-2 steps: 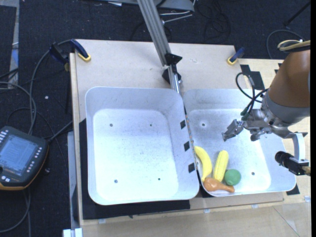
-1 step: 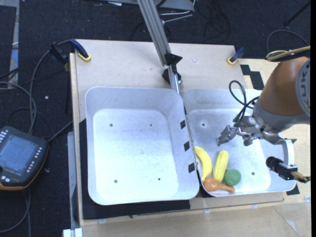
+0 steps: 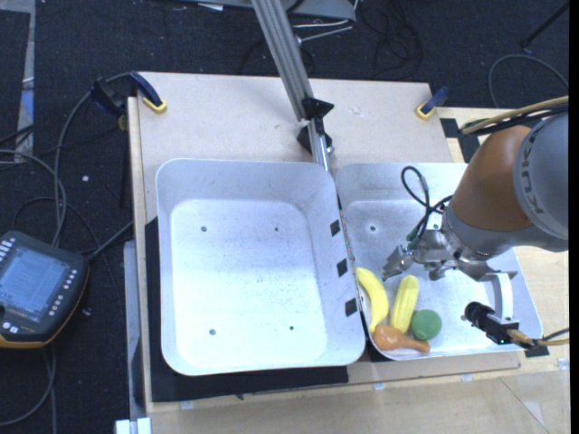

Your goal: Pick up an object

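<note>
Just below the two-finger gripper (image 3: 412, 259), finger state indiscernible, crowded yellow plastic corn cob (image 3: 405, 303) and yellow banana (image 3: 373, 297) risk a glancing, failed grasp.

A pale wooden bench (image 3: 271, 120) stands on dark carpet (image 3: 63, 52) strewn with cables (image 3: 54, 188).

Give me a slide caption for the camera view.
KUKA arm hovers its gripper above banana, corn and green ball in right bin.
</note>
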Controlling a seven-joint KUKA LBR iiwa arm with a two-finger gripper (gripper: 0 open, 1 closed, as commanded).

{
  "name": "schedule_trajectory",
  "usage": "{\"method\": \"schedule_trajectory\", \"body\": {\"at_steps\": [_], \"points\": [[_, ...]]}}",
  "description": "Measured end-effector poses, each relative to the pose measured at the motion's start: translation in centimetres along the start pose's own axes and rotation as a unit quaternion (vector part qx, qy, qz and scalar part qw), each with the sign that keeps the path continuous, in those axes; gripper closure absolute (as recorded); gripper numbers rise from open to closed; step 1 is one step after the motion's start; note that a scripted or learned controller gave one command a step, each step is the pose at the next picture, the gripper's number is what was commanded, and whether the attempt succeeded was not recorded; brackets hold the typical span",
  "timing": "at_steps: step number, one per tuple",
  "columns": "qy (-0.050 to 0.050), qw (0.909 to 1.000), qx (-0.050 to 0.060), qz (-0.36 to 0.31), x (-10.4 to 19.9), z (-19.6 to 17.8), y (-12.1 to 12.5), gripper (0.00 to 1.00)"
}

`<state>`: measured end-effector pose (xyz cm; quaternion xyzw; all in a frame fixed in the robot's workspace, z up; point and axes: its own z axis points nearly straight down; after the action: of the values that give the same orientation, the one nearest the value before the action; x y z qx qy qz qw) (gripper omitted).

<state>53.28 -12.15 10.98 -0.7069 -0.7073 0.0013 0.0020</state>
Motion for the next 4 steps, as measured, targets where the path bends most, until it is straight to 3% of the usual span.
{"method": "schedule_trajectory", "body": {"at_steps": [1,3,4], "points": [[0.0,1.0,-0.003,0.0,-0.1,-1.3,0.1,1.0],[-0.001,1.0,-0.004,0.0,1.0,-10.7,-0.2,1.0],[-0.001,1.0,-0.003,0.0,1.0,-13.0,-0.2,1.0]]}}
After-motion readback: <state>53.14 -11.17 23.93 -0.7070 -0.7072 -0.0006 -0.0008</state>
